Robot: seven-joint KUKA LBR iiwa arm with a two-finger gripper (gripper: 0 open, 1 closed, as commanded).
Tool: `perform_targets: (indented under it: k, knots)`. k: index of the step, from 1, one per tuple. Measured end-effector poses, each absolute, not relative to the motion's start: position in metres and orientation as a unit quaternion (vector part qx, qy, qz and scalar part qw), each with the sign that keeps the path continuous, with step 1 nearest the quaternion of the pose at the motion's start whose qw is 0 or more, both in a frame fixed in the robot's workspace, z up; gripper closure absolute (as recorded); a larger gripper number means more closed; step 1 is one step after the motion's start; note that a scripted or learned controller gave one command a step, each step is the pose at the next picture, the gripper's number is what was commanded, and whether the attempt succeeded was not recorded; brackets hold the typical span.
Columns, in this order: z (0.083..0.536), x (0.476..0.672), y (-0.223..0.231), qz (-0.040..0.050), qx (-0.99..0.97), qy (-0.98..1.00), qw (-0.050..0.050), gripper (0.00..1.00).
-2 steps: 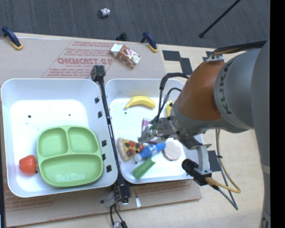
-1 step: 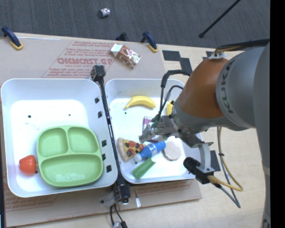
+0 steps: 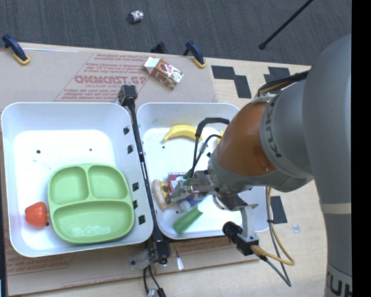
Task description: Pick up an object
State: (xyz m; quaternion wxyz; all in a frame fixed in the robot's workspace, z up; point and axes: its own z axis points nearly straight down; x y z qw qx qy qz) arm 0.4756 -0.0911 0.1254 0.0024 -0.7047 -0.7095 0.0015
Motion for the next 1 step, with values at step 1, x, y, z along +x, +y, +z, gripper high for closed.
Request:
perform_targets:
  k: [1]
  knots:
    - [0.1777,0.4772,-0.1253,0.0000,-0.706,-0.709,0.000,1.00]
